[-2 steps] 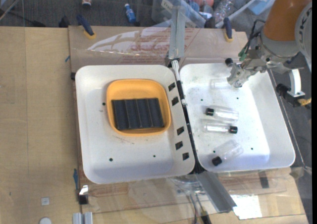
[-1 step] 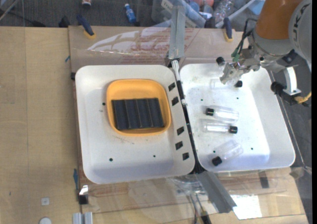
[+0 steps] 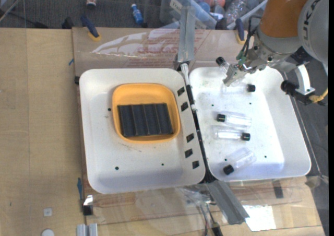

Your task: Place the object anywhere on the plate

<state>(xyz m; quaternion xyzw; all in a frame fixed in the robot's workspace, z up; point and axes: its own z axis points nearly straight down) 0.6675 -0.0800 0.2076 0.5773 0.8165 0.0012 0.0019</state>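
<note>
**Clear vials in the right bin, plate in the left**

On the wooden bench (image 3: 36,125), the left bin (image 3: 96,169) holds an orange plate (image 3: 145,93) with rounded corners; a dark ribbed rectangular pad (image 3: 145,119) lies flat on it, its ridges running toward and away from the camera.

The right bin (image 3: 282,146) holds three clear vials with black caps, well apart from the plate. The upper vial (image 3: 233,119) lies with its long axis left to right, cap at the left end. Just below, the middle vial (image 3: 233,136) lies parallel, cap at the right. The lower vial (image 3: 239,160) lies slanted, cap at its lower left end.

The tool (image 3: 233,75) hangs over the far part of the right bin, above the vials; how far it is open cannot be told, and nothing is seen in its grasp.
</note>
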